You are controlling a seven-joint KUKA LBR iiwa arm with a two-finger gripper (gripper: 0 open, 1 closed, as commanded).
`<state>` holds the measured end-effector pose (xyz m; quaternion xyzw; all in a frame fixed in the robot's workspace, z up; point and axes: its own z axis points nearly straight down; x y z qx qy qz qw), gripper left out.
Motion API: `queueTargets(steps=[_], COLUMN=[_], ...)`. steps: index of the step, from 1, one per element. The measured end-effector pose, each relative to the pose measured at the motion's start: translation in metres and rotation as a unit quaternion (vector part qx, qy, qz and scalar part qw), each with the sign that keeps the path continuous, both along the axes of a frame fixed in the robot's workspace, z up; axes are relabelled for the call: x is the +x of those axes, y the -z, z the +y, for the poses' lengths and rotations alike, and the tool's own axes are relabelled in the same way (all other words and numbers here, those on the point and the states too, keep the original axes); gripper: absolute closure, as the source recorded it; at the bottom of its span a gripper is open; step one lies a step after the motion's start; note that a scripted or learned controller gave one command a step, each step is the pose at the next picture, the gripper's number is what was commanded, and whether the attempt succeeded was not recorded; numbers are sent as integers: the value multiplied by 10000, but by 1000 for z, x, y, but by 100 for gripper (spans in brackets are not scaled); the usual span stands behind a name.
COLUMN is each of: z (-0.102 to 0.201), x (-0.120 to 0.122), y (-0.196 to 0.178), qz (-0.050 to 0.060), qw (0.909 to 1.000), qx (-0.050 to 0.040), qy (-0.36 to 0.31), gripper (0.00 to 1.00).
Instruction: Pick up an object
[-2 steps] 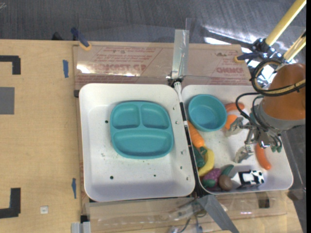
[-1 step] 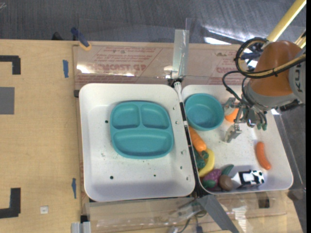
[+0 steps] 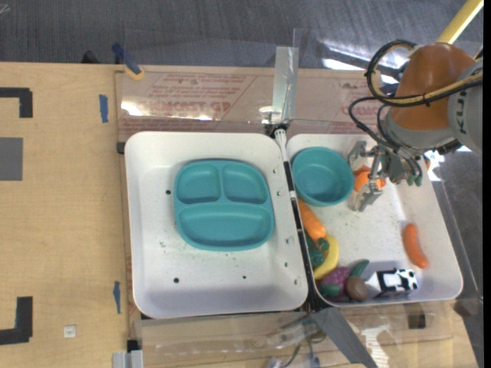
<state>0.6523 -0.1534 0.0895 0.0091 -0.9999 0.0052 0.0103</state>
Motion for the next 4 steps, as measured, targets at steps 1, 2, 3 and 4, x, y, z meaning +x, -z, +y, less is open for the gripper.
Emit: queueTargets(steps=[1, 2, 3, 4], z=[0, 1, -2, -1], x=[7, 6, 9, 9], y=[-10, -9, -19, -19], qz=[-186, -158, -209, -202], qw=[9998, 9999, 9998, 9998], qx=[-21, -8, -40, -36], qy=[14, 9, 12, 9], gripper=[100, 0, 100, 0])
